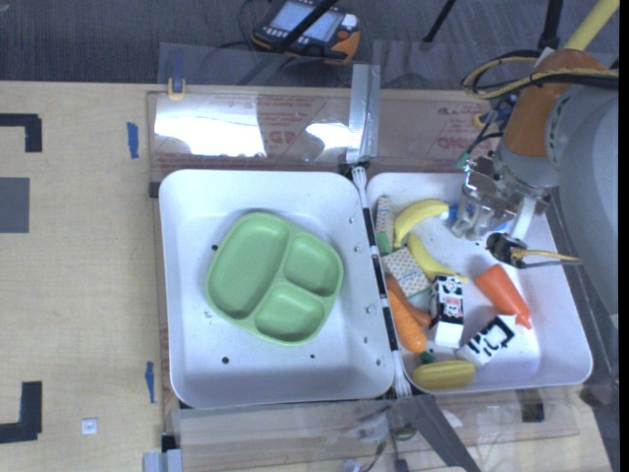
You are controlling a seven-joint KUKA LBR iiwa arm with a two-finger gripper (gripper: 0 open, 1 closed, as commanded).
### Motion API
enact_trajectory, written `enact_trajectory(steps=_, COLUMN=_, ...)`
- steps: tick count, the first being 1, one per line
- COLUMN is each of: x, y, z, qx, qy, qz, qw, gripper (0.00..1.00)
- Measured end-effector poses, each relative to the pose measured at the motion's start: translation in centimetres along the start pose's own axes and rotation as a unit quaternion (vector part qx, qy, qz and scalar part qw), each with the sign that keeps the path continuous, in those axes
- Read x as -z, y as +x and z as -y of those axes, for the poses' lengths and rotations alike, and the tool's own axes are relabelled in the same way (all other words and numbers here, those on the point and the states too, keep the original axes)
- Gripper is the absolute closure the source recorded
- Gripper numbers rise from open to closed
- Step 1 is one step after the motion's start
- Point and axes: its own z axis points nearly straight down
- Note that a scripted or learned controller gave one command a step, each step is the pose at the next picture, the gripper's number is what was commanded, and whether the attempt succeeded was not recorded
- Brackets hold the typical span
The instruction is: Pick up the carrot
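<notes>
The long orange carrot (406,317) lies along the right bin's (562,315) left wall, hemmed by a patterned block (405,270) and a black-and-white carton (448,299). The gripper (479,210) hovers at upper right; whether its claw is wide or narrow I cannot tell. A descent risks snagging neighbours, or grabbing the similar orange cone (505,294).

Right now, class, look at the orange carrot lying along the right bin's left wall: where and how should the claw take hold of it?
Probably at the carrot's thicker lower half, coming straight down. It lies flat, slanting along the right bin's left wall, so the claw should close across its width; the checkered block crowds its upper end.
</notes>
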Motion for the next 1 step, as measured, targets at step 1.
enact_trajectory(steps=1, x=0.05, y=1.76, z=0.51, qx=-0.223, qy=-0.012, qz=-0.002, qw=0.9747, gripper=1.0)
